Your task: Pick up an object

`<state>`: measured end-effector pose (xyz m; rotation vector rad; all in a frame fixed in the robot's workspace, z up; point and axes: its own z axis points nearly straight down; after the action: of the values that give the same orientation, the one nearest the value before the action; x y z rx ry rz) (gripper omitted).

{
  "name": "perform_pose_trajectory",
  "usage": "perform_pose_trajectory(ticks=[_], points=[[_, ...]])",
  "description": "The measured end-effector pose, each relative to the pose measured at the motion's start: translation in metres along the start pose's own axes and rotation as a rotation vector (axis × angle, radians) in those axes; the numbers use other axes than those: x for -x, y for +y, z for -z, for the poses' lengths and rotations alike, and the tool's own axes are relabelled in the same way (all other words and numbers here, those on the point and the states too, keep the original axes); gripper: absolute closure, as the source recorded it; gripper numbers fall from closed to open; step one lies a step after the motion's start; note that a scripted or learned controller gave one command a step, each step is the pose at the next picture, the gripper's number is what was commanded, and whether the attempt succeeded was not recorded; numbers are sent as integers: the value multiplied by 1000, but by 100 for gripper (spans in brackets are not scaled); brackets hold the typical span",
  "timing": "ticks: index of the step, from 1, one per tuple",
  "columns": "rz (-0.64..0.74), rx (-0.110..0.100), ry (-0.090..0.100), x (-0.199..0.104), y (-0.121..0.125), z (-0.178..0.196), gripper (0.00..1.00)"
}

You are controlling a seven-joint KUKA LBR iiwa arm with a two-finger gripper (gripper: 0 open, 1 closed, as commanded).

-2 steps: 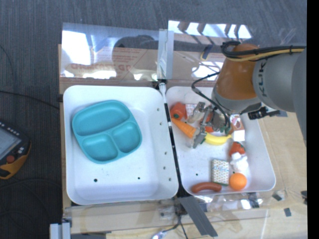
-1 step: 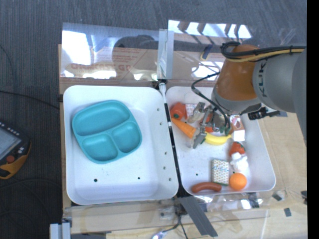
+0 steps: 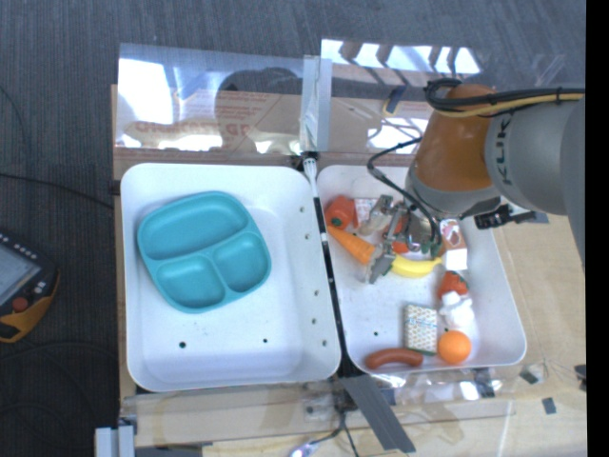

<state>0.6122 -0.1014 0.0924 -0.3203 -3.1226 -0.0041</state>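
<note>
The gripper (image 3: 388, 246) is down in the right bin (image 3: 495, 336), toward its far-left part, among a cluster of toy food; whether it is parted or pressed together I cannot tell, and nothing can be made out caught in it. Just left of it lies a carrot (image 3: 352, 246), with a tomato (image 3: 340, 211) a little farther back by the dividing wall; a banana (image 3: 415, 267) sits just to its right, touching or almost touching the tool. Nearer the front are a small box (image 3: 421, 327), an orange (image 3: 455, 347) and a sausage (image 3: 393, 358), well apart from the tool. The left bin (image 3: 285, 350) holds a teal tray (image 3: 203, 248). The step in hand looks like settling on one piece — most likely the carrot or the banana, being closest. To do it well, the tool should centre over one item alone, straddling its narrow width rather than its length, and close only once low enough to get below its widest part. The crowding is the risk — a neighbour may be nudged or wedged in. Lift straight and slowly, and check that something comes up.
</note>
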Motion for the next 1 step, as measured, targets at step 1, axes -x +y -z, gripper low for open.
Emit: perform_pose_trajectory(ticks=[1], points=[[-123, 1, -15, -8, 6, -1, 0]])
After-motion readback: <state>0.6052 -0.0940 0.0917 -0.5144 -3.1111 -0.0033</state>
